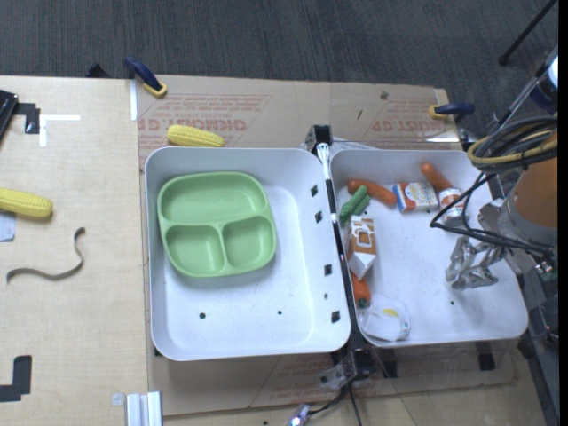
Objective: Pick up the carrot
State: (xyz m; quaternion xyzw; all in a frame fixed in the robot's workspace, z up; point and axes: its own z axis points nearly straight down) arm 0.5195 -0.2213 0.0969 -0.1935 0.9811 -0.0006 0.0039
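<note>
Right bin front: there's a white lid-looking thing point(387, 323) sitting near the front wall of the right bin point(497, 327).
Carrot: orange carrot point(372, 191) lies toward the back of the right bin, right beside a green veggie point(353, 204), well apart from the gripper.
Gripper: metal gripper point(470, 269) is low over the bare floor on the right side of the right bin, nothing between its fingers. Honestly can't tell if they're spread or closed, too much clutter from cables.
Other stuff in that bin: a small orange-and-white carton point(361, 244) along the left wall, another little carton point(416, 196) and an orange sausage-ish piece point(436, 175) at the back.
Left bin: green divided plate point(216, 223) sits in the left bin point(257, 327).
Far side: a corn cob point(195, 136) on the cardboard behind the bins, another corn cob on the left point(25, 203).
</note>
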